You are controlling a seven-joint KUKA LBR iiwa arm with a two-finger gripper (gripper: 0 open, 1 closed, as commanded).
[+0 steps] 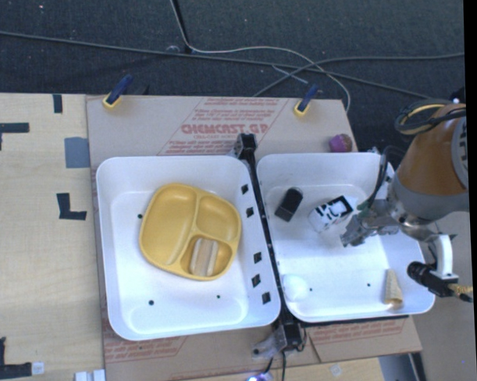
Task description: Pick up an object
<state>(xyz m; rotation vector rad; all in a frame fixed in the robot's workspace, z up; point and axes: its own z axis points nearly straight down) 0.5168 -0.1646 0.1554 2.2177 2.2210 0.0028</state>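
1. Nearest the camera, at the front edge of the table (38, 255), a black clamp (279, 342) sat where the two white bins met.
2. Just behind it, in the right bin (336, 303), a small white ball (295, 285) lay near the front left corner, and a tan cone-shaped piece (393, 289) lay near the front right corner.
3. Further back in that bin, a small black block (288, 204) lay tilted near the left wall, with a white object with black markings (331, 212) just to its right.
4. The jaws (356, 235) hung low over the right bin, just right of the white marked object; whether they touched it could not be told, and whether they were open or closed could not be made out.
5. The arm (429, 171), grey with an orange band, reached in over the bin's right wall.
6. The left bin (119, 252) held a yellow divided plate (189, 230), and a pale tan piece (203, 256) lay in the plate's front compartment.
7. A row of black clips (256, 259) ran down the wall between the bins.
8. Cardboard (220, 124) lay under both bins, held at the back by two yellow-and-blue clamps (118, 91).
9. A small purple thing (340, 143) sat on the cardboard behind the right bin.
10. Cables (296, 63) trailed across the dark floor beyond.
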